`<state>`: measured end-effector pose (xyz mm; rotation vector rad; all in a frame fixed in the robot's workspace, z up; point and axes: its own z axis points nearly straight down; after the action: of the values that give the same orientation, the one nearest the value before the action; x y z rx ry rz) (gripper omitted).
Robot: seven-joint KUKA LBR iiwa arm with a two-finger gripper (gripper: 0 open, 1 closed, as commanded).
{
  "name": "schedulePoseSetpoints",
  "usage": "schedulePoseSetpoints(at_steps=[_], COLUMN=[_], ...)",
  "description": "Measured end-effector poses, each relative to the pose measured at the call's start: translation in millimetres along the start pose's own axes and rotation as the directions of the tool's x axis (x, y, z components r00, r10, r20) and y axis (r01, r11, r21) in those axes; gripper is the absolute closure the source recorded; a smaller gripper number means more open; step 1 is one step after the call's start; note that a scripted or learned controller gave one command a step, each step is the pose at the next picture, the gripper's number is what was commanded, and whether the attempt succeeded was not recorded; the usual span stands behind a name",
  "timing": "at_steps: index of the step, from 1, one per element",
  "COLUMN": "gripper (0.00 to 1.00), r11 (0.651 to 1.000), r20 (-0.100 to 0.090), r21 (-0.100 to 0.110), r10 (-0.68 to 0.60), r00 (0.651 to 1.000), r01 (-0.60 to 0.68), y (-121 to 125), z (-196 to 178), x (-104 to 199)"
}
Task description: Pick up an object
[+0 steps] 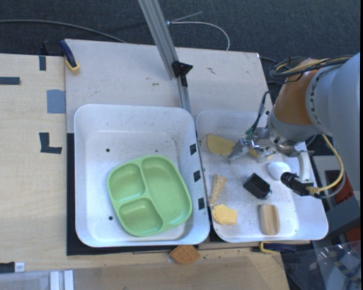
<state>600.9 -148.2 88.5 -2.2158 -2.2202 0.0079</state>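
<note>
Yellow piece: a flat, rounded, pale yellow wedge (219,144) lying on the floor of the right bin (317,222), near that bin's far left corner.
Gripper: the gripper (241,150) is low in the right bin, its metal tips just beside the right edge of the yellow wedge; whether the tips are spread or closed cannot be told, and nothing is seen between them.
Arm: grey with an orange band (292,104), reaching in over the right bin's right side.
Black block: a small dark block (257,185) lying tilted near the middle of the right bin, apart from the wedge.
Brown piece: a short tan cylinder like a bread roll (268,219), near the front edge of the right bin.
Yellow chunk: a lumpy, brighter yellow chunk (225,214) at the front left of the right bin.
Cone: a narrow tan, waffle-patterned cone (217,189) between the wedge and the chunk, close to the left wall.
White item: a small white rounded thing (277,168) just under the arm's wrist, partly hidden.
Left bin: a white bin (85,162) holding a green plate (149,194) with three compartments.
Outside the bins: a round waffle-patterned biscuit (184,254) on the bench just in front of the two bins.
</note>
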Motion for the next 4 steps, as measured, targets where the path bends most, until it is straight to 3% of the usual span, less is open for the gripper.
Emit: schedulePoseSetpoints(at_steps=[1, 4], gripper=[1.0, 1.0], r11=[1.0, 1.0], r20=[0.0, 0.001], r21=[-0.004, -0.011], r10=[-0.001, 0.0], r00=[1.0, 1.0], r01=[0.001, 0.0], y=[1.2, 23.5], z=[-13.2, -163.6], x=[0.4, 3.4])
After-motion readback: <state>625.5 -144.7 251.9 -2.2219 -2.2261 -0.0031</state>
